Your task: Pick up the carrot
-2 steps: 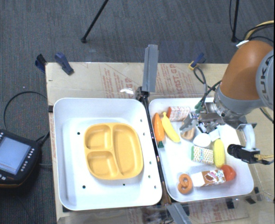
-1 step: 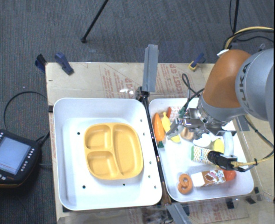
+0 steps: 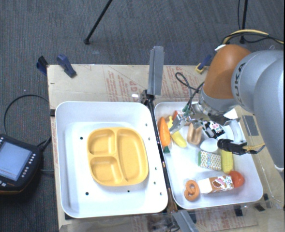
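The carrot (image 3: 164,131) is orange with a green stub at its lower end. It lies lengthwise against the left wall of the right bin (image 3: 254,190). My gripper (image 3: 182,118) hangs low over the upper middle of that bin, just right of the carrot's top end and above a yellow banana-like piece (image 3: 179,139). Nothing shows as held by it. The grey arm with its orange band (image 3: 224,76) covers the bin's far right corner.
Around the gripper in the right bin lie a tan bread piece (image 3: 194,134), a white cup (image 3: 208,145), a small carton (image 3: 210,160), corn (image 3: 227,161), a tomato (image 3: 237,179), a printed box (image 3: 217,183) and a pretzel (image 3: 191,190). The left bin (image 3: 69,129) holds a yellow divided plate (image 3: 118,156).
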Controlling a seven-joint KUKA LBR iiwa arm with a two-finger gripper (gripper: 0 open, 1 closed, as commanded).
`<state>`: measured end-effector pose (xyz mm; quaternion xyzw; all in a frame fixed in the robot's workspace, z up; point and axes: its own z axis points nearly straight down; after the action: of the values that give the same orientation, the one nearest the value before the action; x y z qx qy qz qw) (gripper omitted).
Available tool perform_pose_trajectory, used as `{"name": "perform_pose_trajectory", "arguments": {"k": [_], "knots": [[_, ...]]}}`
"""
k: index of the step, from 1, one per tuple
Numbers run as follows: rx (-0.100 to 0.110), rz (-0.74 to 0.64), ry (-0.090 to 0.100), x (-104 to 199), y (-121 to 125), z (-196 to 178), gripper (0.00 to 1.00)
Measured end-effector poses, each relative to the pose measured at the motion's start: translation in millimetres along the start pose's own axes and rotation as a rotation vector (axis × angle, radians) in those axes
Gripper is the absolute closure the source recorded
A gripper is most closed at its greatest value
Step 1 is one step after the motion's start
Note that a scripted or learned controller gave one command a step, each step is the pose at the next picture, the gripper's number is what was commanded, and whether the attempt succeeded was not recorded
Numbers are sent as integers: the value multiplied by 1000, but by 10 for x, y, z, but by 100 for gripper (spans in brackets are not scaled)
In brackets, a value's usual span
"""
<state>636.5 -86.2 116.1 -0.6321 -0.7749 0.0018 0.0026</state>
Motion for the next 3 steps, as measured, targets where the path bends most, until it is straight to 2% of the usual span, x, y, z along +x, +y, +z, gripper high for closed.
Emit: {"name": "perform_pose_trajectory", "arguments": {"k": [1, 2, 3], "knots": [[-9, -61, -3, -12, 81, -474, 0], [-5, -46, -1, 330, -495, -715, 0], [-8, -203, -3, 49, -365, 179, 0]]}}
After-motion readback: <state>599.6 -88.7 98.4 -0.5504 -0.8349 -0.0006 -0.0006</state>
